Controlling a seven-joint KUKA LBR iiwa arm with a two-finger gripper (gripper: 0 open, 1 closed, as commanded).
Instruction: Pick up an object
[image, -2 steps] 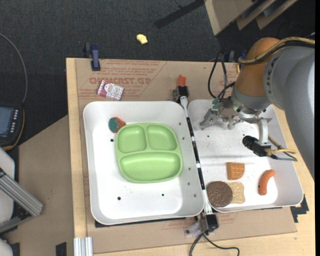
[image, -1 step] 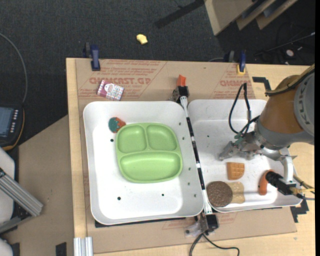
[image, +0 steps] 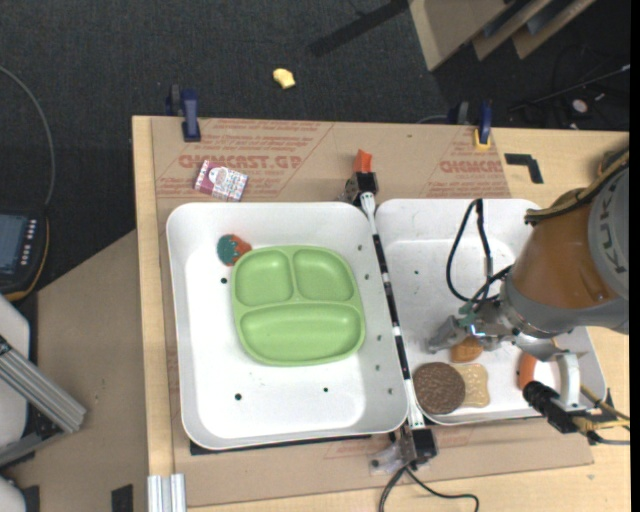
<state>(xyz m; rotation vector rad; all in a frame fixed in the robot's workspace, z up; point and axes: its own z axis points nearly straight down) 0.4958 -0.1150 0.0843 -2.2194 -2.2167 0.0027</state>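
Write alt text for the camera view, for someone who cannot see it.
A grey and orange robot arm reaches from the right into the right white bin, its pincer low over a small orange piece near a brown disc and a tan slice. The left white bin holds a green divided plate and a small ball.

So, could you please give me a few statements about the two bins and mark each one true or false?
1. The green divided plate lies in the left bin. True.
2. The pincer is over the left bin. False: it is over the right bin.
3. A round brown item lies near the right bin's front edge. True.
4. The green divided plate holds food. False: its compartments are bare.
5. A small pink packet lies on the board behind the left bin. True.
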